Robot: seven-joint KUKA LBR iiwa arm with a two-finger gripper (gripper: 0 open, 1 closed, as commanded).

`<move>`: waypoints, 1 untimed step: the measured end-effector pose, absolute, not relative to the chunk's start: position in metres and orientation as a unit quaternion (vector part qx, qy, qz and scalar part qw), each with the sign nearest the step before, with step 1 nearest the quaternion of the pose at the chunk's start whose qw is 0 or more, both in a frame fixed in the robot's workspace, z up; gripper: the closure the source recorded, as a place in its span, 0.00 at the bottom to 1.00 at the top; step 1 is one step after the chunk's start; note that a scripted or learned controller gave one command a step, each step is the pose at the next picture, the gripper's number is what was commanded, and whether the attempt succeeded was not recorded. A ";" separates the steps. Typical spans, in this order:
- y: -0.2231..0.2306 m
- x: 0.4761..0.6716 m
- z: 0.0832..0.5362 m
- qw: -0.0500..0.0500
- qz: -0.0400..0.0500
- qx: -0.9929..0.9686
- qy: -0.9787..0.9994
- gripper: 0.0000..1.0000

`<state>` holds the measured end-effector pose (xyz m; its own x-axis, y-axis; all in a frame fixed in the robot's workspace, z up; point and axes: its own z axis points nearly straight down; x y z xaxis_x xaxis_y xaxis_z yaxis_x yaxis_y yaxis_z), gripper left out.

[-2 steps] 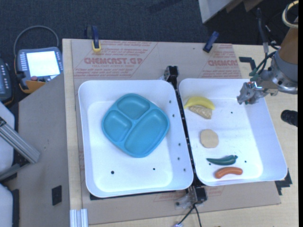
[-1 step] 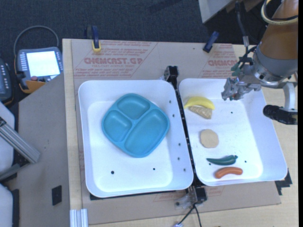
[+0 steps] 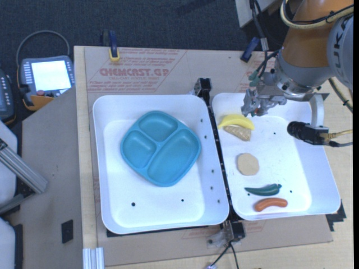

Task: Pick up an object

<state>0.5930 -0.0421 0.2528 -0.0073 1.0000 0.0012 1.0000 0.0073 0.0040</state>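
We see two white bins side by side on the table (image 3: 90, 150), the left bin (image 3: 106, 167) toward the table's left edge and the right bin (image 3: 314, 172) toward its right edge; the left bin holds a blue divided plate (image 3: 161, 147) lying flat near its middle; in the right bin, a yellow banana-like piece (image 3: 236, 122) lies near the far left corner, with a tan wedge (image 3: 239, 132) touching it on the near side; nearer the bin's middle sits a round tan cookie-like disc (image 3: 247, 164), apart from the others; close to the bin's near edge a green pepper (image 3: 263, 189) lies just beyond an orange sausage-shaped piece (image 3: 271, 204), the two nearly parallel; the grey arm (image 3: 314, 38) with its orange band comes in over the table's far right corner, and the tool (image 3: 253, 110) hangs above the far edge of the right bin, just beside the banana-like piece; we cannot tell whether the tool is released or clenched, as its tips are too dark and crowded to read, and we see nothing between them; a black cylindrical part (image 3: 305, 132) juts out over the right side of that bin.
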 end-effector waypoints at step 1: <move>0.012 0.600 0.257 0.000 0.002 0.705 0.709 1.00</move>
<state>0.5995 0.0115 0.2568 -0.0064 1.0000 0.0017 1.0000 0.0064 0.0029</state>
